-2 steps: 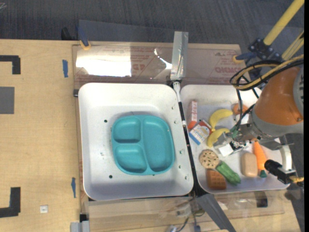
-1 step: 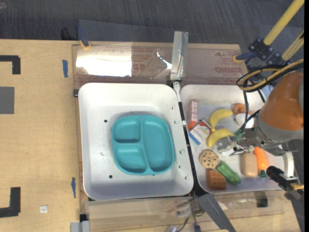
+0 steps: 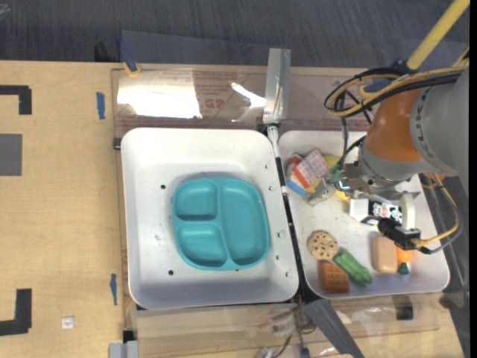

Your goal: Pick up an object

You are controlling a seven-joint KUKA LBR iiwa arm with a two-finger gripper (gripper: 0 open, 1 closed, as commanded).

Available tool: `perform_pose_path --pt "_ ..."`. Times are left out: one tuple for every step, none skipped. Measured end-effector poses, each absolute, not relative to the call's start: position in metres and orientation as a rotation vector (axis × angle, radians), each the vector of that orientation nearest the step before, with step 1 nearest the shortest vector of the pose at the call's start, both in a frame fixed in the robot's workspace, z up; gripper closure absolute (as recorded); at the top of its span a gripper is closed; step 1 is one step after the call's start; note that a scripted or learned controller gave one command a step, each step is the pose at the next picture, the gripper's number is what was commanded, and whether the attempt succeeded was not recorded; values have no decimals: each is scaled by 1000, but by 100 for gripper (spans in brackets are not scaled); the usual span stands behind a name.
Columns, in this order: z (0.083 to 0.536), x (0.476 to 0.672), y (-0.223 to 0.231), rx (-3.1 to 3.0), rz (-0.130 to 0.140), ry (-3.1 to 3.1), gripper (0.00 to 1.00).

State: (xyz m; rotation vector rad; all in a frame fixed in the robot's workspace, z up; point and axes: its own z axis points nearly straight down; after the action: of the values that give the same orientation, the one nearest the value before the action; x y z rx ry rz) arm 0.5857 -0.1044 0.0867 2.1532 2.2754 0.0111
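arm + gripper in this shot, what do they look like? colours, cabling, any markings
The arm is a thick grey cylinder with an orange band above the wrist. Yellow and black cables loop beside the band, and another black and yellow lead runs lower down by the wrist. The gripper is a boxy grey and black unit with a white, dark-printed patch. No legible markings.

I see the objects crowded in the right bin: a red-and-white packet near its far left corner, a round cookie, a green piece and an orange waffle along the near edge, a tan block towards the near right corner.
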Motion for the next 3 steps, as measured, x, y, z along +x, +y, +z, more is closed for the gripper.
perform_pose_path --pt "86 638 -100 2251 4 2185 0" --pt "96 640 -99 2245 6 2189 100" --pt "183 666 -29 2367 -9 2075 100"
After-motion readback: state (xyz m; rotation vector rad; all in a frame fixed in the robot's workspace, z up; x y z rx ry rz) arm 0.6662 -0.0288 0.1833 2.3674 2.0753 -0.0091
